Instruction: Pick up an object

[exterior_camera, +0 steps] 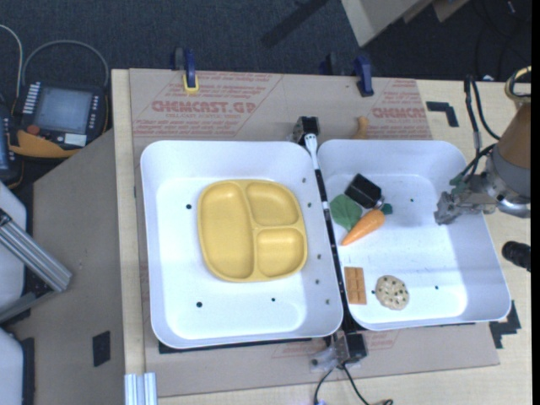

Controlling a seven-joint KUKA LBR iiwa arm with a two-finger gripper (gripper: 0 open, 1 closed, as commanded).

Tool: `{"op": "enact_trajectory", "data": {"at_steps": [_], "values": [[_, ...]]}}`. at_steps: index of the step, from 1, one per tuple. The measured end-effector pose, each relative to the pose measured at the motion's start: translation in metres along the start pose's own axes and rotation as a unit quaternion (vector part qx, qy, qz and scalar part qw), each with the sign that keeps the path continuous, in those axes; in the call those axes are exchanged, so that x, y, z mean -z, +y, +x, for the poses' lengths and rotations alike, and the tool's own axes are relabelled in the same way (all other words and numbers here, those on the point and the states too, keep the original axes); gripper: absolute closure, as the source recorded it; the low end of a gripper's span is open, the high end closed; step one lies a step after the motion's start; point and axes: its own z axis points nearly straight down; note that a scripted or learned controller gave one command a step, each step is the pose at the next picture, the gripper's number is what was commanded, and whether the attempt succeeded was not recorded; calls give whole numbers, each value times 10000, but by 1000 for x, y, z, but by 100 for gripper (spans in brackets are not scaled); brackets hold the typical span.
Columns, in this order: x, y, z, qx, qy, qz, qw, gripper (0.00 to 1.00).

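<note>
On cardboard-covered bench (253, 91): two white bins (169, 226); dark carpet (126, 7) behind.

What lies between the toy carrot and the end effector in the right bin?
Bare white floor of the right bin separates the toy carrot from the end effector, seen in the camera view.

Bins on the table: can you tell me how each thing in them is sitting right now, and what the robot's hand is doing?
Yellow plate: flat in the left bin, nothing in its three sections.
Carrot: lying in the right bin, tilted, beside the green leaf.
Black block: resting near the carrot's top.
Cookie: lying flat.
Cracker: lying flat beside the cookie.
Hand: over the right bin's right side, holding nothing visible.
</note>
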Motion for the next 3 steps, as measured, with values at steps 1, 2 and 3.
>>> {"op": "enact_trajectory", "data": {"at_steps": [1,2,3], "values": [[44,6,2,0,-3,-7,10000,100],[98,8,1,0,-7,-17,10000,100],[107,22,53,23,3,2,10000,100]]}}
